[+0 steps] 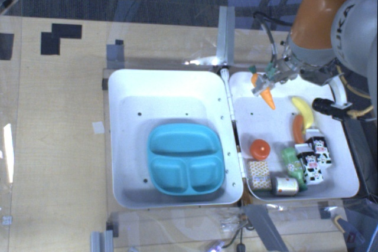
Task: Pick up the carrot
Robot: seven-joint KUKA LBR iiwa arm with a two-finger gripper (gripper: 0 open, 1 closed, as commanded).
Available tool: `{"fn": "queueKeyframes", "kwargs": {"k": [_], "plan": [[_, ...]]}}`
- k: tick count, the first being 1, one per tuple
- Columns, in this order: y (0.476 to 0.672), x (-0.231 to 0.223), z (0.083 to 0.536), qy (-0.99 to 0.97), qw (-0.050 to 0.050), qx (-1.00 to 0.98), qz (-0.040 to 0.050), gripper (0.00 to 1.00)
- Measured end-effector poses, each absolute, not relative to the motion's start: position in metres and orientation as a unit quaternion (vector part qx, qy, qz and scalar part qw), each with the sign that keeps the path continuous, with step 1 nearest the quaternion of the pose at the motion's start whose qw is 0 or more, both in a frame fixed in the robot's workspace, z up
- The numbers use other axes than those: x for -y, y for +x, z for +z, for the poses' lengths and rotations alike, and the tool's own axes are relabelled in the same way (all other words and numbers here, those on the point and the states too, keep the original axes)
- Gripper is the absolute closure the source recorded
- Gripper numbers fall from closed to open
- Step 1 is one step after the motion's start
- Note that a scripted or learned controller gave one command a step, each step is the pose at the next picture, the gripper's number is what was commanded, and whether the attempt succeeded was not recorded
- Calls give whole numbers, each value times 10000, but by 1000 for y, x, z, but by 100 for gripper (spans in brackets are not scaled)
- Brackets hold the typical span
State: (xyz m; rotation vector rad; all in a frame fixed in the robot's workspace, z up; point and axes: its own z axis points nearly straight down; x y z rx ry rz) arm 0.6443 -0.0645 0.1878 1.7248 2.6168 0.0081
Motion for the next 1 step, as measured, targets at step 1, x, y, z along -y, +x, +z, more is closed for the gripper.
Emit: {"fn": "queueKeyframes", "kwargs": {"k": [1], "plan": [[670,74,283,5786,41,-8156,24,100]]}}
